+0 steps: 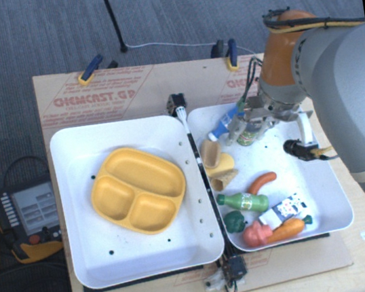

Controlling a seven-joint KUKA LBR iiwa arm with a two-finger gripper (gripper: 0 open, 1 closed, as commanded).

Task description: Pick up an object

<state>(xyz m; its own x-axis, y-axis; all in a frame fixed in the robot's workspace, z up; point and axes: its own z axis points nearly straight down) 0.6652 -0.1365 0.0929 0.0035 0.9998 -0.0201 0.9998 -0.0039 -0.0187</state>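
My gripper hangs low over the back of the right bin, coming down from the orange-banded wrist. Right under it sits a small olive-green object, too closely covered to tell whether it is held. Just left of the gripper lies a clear bottle with a blue cap. Further forward in the same bin are a tan wedge, a red sausage, a green bottle, a dark green vegetable, a red fruit, a carrot and a blue-and-white box.
The left bin holds a yellow divided plate. A ridge between the two bins runs from a black fitting at the back to the front. Clamps hold the cardboard base at the rear.
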